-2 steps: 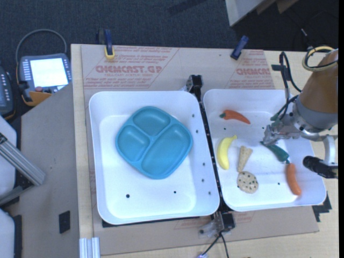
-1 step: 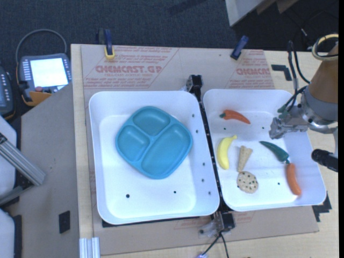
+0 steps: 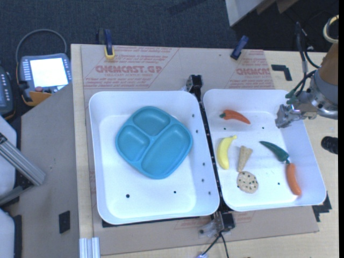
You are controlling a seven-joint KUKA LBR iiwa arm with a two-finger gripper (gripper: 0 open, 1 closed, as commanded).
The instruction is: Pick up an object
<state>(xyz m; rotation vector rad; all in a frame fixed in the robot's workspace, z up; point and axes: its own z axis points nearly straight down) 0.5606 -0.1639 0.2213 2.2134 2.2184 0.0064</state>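
Bench [image 3: 161, 69], left bin [image 3: 102, 144] blue plate [image 3: 155, 142], right bin [image 3: 312, 160] food

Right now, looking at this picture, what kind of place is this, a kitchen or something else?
Probably a robotics lab bench, not a kitchen. The food in the right bin, such as the banana and cookie, looks like toys, a robot gripper reaches in, and a handheld control screen sits beside the bench.

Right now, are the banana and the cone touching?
Apart. The camera view shows a strip of white bin floor between the banana and the cone along their whole length.
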